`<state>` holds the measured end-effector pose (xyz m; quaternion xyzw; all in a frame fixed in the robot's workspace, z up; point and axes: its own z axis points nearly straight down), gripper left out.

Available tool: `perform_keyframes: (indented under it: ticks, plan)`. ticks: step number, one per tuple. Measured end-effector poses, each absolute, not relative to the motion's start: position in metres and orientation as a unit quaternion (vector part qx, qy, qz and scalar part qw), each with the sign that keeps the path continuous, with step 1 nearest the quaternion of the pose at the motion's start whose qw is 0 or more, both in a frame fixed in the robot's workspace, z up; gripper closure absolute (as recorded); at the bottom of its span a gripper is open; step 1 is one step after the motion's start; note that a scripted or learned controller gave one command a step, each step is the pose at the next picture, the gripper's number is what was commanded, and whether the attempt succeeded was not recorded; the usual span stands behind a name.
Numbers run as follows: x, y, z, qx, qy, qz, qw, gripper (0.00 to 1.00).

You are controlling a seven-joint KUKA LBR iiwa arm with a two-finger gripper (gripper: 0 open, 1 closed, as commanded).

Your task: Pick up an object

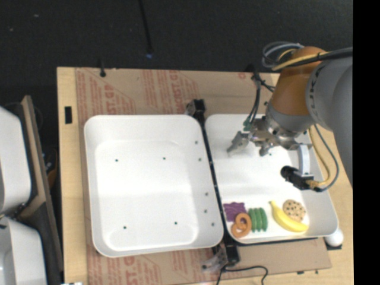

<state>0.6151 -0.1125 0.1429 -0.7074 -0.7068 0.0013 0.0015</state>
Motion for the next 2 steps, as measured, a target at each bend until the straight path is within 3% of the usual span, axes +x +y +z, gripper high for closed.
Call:
perform_keyframes:
  ticks: [1, 2]
  plan:
    - [0.617, -0.113, 0.156, -0.708, -0.706, -0.0006, -0.001, 1.0]
    - [0.619, -0.119, 0.219, -0.707, -0.707, -0.0019, -0.002, 1.0]
